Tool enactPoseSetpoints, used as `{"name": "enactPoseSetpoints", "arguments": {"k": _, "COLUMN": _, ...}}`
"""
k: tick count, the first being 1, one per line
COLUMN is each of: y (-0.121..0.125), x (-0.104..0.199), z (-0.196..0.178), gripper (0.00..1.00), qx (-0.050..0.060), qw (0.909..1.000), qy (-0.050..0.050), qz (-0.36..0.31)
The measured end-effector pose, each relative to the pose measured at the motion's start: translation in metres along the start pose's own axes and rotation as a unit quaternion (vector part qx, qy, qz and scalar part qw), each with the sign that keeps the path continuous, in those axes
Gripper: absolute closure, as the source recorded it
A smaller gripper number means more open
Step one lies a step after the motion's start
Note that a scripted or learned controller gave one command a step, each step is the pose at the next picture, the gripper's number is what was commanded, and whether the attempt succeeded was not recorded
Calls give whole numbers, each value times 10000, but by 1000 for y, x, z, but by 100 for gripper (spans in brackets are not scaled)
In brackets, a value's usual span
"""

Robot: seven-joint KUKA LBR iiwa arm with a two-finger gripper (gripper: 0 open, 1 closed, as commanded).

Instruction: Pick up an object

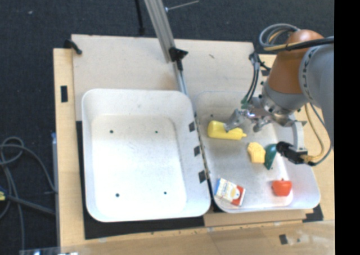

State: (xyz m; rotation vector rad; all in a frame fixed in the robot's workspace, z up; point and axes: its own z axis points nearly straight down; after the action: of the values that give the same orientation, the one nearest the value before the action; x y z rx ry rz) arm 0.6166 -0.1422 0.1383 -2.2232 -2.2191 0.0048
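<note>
A wooden bench [129,62] seen from above at a slant carries two shallow white plastic bins side by side. The left bin [140,155] is the larger. The right bin [225,104] holds several small things.

A grey robot arm with an orange band above its wrist [289,68] reaches in from the right. Its two-finger gripper [243,119] hangs over the upper middle of the right bin, just above and to the right of a yellow plastic bottle-shaped object [225,131]. The picture does not show clearly whether the gripper's tips are spread or pressed together, so that cannot be told, and nothing can be seen pinched between them.

The yellow bottle-shaped object lies on its side in the upper left part of the right bin. Its long axis runs nearly left to right, tilting slightly down towards the right, with the fat end at the left and the narrower end pointing right.

Further right lie a small yellow block [256,152] and, just beside it, a dark green piece [270,155]. A red-orange rounded object [282,187] sits near the lower right corner. A white carton with red and yellow print [229,192] lies at the lower left edge.
</note>
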Motion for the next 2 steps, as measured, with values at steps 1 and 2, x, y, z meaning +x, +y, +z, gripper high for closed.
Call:
{"name": "enactPoseSetpoints", "arguments": {"k": 1, "y": 7, "x": -2, "z": 14, "gripper": 0, "qx": -123, "qw": 9999, "qy": -18, "qz": 3}}
{"name": "enactPoseSetpoints", "arguments": {"k": 2, "y": 7, "x": -2, "z": 5, "gripper": 100, "qx": -126, "qw": 9999, "qy": -6, "qz": 26}}
